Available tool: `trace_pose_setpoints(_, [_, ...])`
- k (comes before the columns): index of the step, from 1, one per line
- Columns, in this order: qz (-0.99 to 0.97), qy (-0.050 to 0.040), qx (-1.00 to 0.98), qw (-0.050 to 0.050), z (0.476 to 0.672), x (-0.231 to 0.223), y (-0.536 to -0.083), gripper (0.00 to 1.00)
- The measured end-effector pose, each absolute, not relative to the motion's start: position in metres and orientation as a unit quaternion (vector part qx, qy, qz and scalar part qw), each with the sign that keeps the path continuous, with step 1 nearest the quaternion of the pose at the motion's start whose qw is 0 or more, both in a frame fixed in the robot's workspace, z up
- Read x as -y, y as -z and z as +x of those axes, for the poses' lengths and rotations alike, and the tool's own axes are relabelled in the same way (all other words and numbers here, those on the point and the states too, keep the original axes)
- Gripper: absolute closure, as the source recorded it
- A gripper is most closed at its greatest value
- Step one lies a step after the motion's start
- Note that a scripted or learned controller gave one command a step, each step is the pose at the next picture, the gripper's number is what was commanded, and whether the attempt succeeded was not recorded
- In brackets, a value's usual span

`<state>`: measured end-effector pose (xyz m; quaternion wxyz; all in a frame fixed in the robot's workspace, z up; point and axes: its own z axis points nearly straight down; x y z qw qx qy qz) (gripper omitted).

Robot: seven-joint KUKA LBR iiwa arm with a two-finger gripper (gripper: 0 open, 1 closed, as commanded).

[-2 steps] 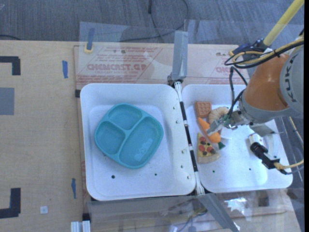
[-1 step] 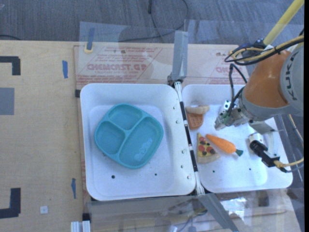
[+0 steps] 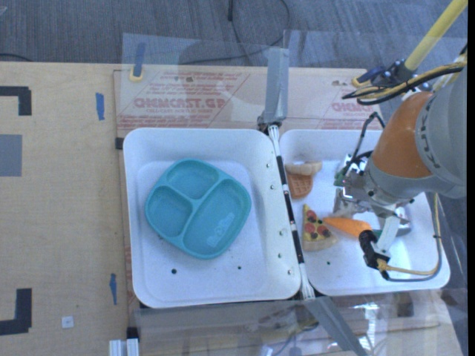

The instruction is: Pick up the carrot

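Carrot (image 3: pixel 347 225): orange, tapered, lying nearly level and pointing left-right in the right bin (image 3: pixel 415 277). It is sitting just beside the pizza slice (image 3: pixel 317 230), its right end passing beneath the arm's wrist.
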<state>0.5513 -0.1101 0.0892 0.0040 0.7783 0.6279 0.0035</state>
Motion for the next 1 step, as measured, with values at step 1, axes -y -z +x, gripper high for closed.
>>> trace_pose_setpoints(1, [0.901, 0.0012, -0.433, 0.0, 0.5188, 0.0575, -0.1839, 1.0])
